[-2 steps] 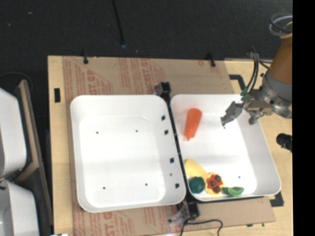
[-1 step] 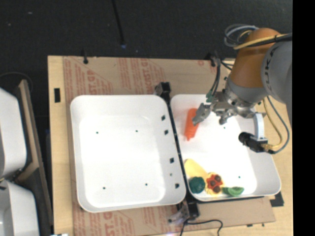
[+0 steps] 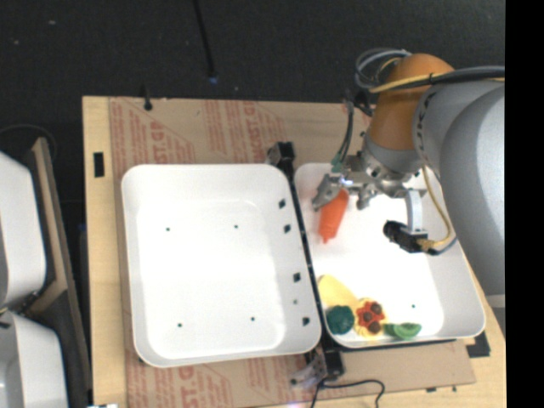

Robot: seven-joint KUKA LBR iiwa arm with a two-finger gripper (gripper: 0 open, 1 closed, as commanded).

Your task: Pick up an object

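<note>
An orange carrot-shaped object lies at a slant in the right bin, close to that bin's left wall. My gripper hangs right over its upper end and stands open. The left finger is beside the orange object's top and the right finger stands apart from it. I cannot tell whether the orange object rests on the bin floor or is raised.
A yellow piece, a dark green lump, a red item and a bright green item cluster at the right bin's front. The left bin sits alongside. A black cable plug hangs off the arm.
</note>
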